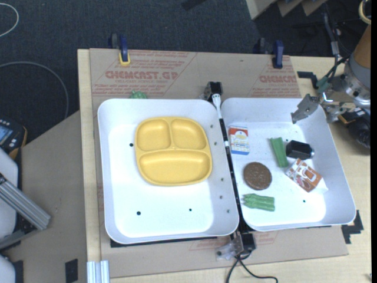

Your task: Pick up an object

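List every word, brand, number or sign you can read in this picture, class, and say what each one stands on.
"CHEMCAST G.P" in red on the brown board behind the left bin.
"CHEMCAST" in red, faint, on the same board behind the right bin.
Small carton in the right bin: red and blue print, too small to read.
Orange and white packet: print too blurred to read.

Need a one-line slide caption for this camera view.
Gripper hovers at the right bin's far edge; yellow divided plate sits in the left bin.
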You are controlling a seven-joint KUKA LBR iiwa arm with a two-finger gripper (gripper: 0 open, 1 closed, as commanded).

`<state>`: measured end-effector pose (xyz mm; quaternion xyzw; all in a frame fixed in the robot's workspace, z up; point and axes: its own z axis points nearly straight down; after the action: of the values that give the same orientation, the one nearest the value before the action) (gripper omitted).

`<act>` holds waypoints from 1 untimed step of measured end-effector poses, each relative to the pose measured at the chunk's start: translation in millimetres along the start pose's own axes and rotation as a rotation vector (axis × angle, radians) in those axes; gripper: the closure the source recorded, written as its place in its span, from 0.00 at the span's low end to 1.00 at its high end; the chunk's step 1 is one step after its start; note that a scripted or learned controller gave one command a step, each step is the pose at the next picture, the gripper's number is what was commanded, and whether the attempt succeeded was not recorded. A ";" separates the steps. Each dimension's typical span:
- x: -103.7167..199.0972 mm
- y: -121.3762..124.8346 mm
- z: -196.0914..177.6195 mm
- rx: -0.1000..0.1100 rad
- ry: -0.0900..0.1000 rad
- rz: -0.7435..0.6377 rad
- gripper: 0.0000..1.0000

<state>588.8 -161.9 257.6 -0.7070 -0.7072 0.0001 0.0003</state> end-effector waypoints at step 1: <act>0.0 0.7 -11.1 -0.003 -0.001 -0.001 1.00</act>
<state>589.5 -161.8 268.6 -0.7065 -0.7077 -0.0007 -0.0014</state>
